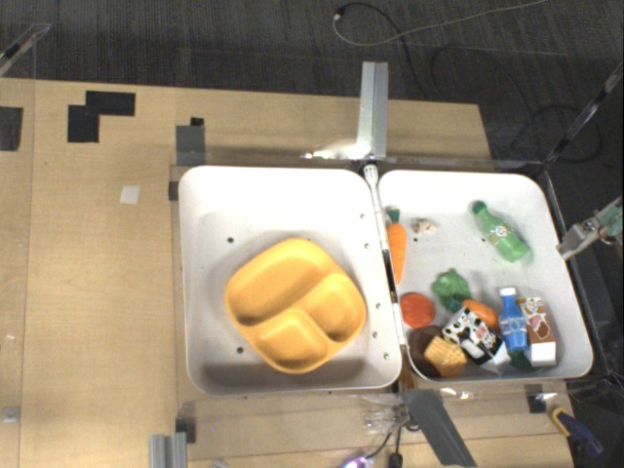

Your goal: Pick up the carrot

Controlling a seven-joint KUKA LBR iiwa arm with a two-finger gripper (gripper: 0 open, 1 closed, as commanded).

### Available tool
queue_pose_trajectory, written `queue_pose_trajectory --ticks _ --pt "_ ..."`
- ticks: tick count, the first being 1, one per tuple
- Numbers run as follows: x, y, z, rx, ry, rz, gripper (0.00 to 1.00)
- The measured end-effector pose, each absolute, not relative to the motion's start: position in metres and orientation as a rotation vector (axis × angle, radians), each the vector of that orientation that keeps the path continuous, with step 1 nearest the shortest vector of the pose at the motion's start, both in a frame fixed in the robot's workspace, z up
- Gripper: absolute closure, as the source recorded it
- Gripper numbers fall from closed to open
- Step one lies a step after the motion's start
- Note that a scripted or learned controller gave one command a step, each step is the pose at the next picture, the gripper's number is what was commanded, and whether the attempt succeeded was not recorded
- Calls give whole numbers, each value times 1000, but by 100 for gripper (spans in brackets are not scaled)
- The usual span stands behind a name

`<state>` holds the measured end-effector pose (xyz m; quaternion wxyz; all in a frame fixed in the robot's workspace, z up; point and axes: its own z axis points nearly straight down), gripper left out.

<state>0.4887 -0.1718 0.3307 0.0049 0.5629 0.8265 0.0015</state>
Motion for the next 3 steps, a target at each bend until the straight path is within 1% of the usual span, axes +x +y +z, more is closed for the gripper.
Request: queue_pose_trajectory --ticks 1,2,3 --pt "488 -144 153 1769 2591 3 100" --pt "490 -126 100 2042 2377 8 100" --pt "489 -126 99 2042 2376 7 0"
